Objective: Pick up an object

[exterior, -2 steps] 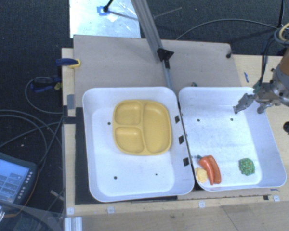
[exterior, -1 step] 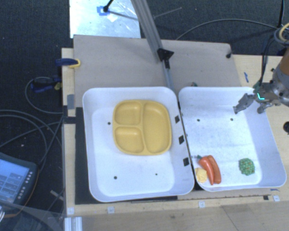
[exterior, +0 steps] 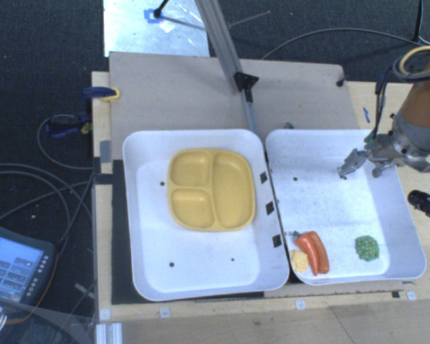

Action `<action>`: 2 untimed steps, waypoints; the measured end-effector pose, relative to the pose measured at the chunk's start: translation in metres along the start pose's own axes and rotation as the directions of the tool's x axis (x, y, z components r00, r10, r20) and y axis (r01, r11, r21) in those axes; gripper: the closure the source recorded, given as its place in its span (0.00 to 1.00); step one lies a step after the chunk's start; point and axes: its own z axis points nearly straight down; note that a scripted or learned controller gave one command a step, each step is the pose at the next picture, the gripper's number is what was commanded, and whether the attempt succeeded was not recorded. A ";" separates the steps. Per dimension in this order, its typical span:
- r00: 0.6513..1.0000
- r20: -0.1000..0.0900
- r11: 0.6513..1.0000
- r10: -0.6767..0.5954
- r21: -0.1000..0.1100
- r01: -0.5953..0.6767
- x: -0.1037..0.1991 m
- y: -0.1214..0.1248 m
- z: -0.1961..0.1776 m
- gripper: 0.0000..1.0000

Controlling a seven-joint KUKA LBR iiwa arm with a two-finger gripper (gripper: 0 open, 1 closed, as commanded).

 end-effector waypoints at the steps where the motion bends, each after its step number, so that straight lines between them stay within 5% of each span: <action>1: 1.000 -0.001 1.000 0.008 0.003 -0.008 -0.002 -0.008 0.060 0.00; 2: 1.000 0.000 1.000 0.009 -0.002 -0.009 -0.002 -0.007 0.067 0.00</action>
